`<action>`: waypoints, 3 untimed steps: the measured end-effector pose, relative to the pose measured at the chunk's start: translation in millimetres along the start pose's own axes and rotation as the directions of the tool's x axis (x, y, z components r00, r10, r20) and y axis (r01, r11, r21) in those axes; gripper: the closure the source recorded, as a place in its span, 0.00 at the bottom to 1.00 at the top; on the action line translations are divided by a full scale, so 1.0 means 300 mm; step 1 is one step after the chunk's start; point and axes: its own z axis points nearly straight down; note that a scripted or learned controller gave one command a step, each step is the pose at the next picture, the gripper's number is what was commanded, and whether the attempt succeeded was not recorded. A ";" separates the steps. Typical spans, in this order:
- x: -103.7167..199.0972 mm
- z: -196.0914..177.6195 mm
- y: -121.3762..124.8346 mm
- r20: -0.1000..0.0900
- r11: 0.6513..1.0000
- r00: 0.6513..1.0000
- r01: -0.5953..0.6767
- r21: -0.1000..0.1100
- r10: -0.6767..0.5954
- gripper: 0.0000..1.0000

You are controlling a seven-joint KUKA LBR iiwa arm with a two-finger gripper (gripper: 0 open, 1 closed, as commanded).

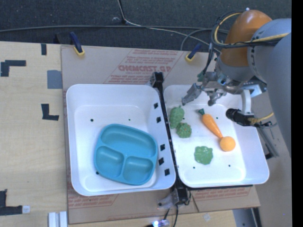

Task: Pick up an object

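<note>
The gripper (202, 94) hangs with its fingers spread, holding nothing, above the far edge of the right bin (253, 174). The toy carrot (211, 125) lies just below it; it seems light, stiff and smooth, so gripping across its thick middle looks safest.

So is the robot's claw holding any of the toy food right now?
No. The gripper is open above the right bin, with nothing between its fingers. The carrot lies below it.
</note>
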 end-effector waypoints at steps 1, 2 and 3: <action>0.001 -0.032 0.010 0.001 1.000 1.000 0.002 -0.014 -0.002 0.00; -0.028 0.139 0.024 0.003 1.000 1.000 0.001 -0.011 -0.001 0.00; -0.027 0.229 0.038 0.004 1.000 1.000 0.003 -0.028 -0.003 0.00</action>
